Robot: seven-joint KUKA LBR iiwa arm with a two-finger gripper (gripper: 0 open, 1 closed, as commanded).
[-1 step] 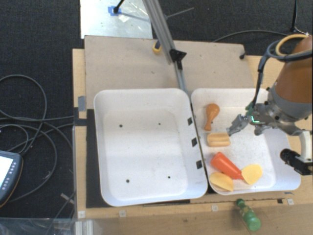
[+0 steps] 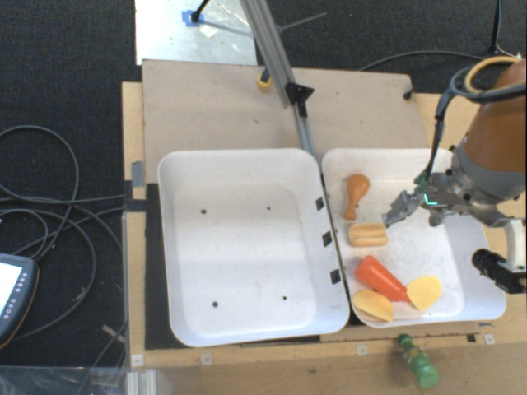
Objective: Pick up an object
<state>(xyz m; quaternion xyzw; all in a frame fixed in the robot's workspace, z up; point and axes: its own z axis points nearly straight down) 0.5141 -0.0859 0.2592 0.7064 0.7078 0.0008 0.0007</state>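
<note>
Two white bins (image 2: 247, 245) — side by side. Right bin (image 2: 469, 295) holds five toy foods: one drumstick (image 2: 356, 193), one bread roll (image 2: 368, 235), one carrot (image 2: 380, 277), two yellow chips (image 2: 425, 291). One green bottle (image 2: 417, 364) — on the bench.

The wooden bench (image 2: 362, 97) bears two white bins (image 2: 247, 245) and a green bottle (image 2: 417, 365).

Around the two white bins

We see a wooden desk (image 2: 362, 109) on dark carpet, a grey slanted pole (image 2: 272, 44) crossing its far edge, and a green bottle (image 2: 417, 364) lying on its near edge. Black cables (image 2: 49, 204) loop over the carpet at left, beside a tablet screen (image 2: 11, 290).
</note>
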